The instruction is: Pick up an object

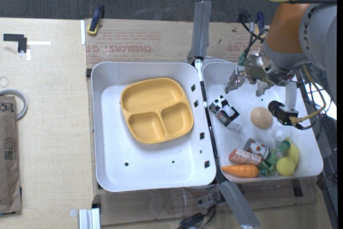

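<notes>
The egg (pixel 261 118) lies loose in the right bin (pixel 308 166), nearest below the claw (pixel 247 79); whether the claw is spread or clenched I cannot tell. Round and smooth, the egg may roll off at a touch. Beside the egg, the smaller black-and-white block (pixel 224 111) could get nudged or pinched instead.

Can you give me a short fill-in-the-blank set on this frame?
1. The yellow divided plate has ___ compartments.
2. The plate lies in the ___ bin.
3. The carrot lies against the right bin's ___ wall.
4. The egg lies in the ___ bin.

Missing words: three; left; near; right
</notes>
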